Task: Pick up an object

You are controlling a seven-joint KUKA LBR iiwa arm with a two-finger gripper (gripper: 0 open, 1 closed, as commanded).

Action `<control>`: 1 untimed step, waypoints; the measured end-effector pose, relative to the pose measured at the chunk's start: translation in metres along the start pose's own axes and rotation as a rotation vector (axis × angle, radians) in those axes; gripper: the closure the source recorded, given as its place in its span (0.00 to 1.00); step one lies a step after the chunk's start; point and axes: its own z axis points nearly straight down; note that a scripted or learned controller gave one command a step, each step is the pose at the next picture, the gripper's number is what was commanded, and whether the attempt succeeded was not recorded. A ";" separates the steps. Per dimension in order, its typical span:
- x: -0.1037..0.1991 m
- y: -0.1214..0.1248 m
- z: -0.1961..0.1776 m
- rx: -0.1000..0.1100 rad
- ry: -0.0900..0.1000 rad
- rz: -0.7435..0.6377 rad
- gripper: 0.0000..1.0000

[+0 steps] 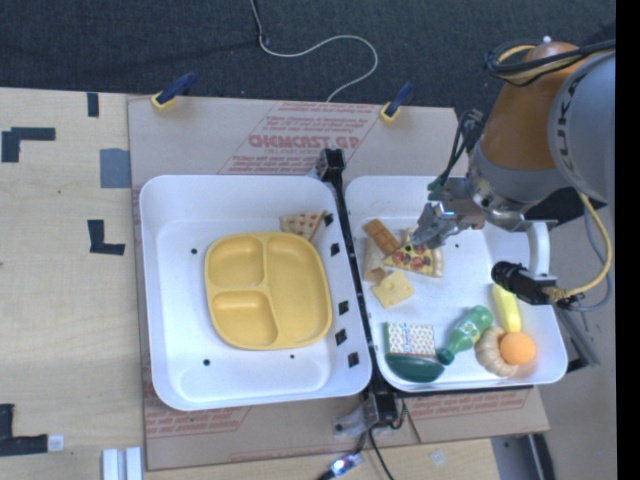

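Two white bins sit side by side. Along the right bin's (470, 378) near edge lie a green bottle (465, 334), a toy orange (516, 348) and a banana (506, 306). Farther in, a pizza slice (414, 260) lies just under the gripper (432, 226); whether its pincer is spread or pressed together cannot be told. The left bin (165, 268) holds a yellow divided plate (267, 290).

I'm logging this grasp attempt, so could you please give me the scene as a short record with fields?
left bin: yellow divided plate; toast-like piece at its far edge
right bin: pizza slice, cracker, brown stick, green bottle, banana, orange, small box
gripper: low over the pizza slice
grasp: cannot tell
arm: reaches in from the right
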 end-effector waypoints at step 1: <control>-0.001 0.000 -0.014 -0.002 0.001 -0.001 1.00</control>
